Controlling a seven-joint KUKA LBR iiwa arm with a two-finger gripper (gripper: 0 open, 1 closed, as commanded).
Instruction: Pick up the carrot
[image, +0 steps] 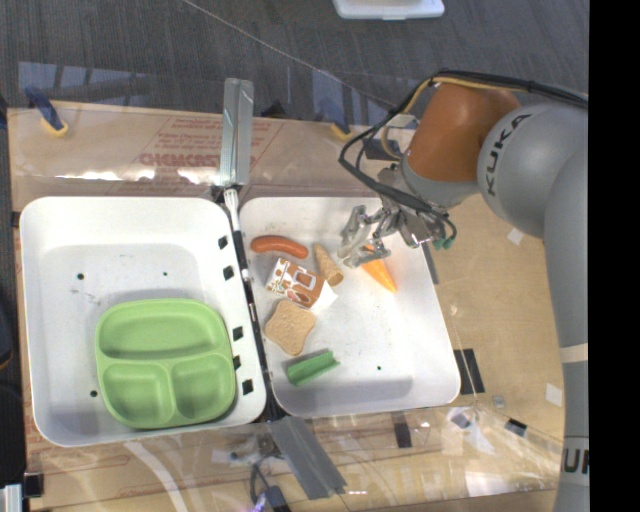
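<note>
- I judge this the approach step: my jaws (366, 238) hang low over the right bin (425, 340), not yet on the carrot (379, 273).
- The carrot lies just below and slightly right of my jaws.
- Next I need to settle down around it.
- How far my jaws stand apart, I cannot tell.
</note>
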